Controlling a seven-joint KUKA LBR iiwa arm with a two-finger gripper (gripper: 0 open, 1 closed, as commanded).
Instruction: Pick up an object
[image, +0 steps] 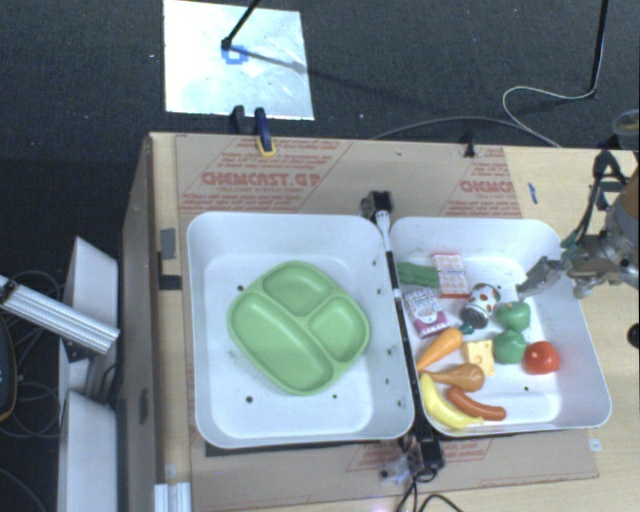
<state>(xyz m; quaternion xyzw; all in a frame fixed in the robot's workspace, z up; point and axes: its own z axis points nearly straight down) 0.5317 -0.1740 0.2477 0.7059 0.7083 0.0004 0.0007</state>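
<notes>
The right bin (580, 330) holds several toy foods. Among them are a green pepper (514, 316), a second green piece (508, 347), a red tomato (541, 357), a carrot (440, 346), a cheese wedge (482, 354), a banana (438, 400), a sausage (477, 406) and a brown drumstick (462, 376). A black-and-white toy (483, 298) lies beside the pepper. My gripper (537, 277) hangs over the bin's right rear part, just above and right of the pepper. Nothing visible is held in it.
The left bin (215, 300) holds a green divided plate (298, 325). A pink packet (428, 311), a red-and-white packet (449, 274) and a green strip (417, 272) lie at the right bin's back left. Cables run behind the bench.
</notes>
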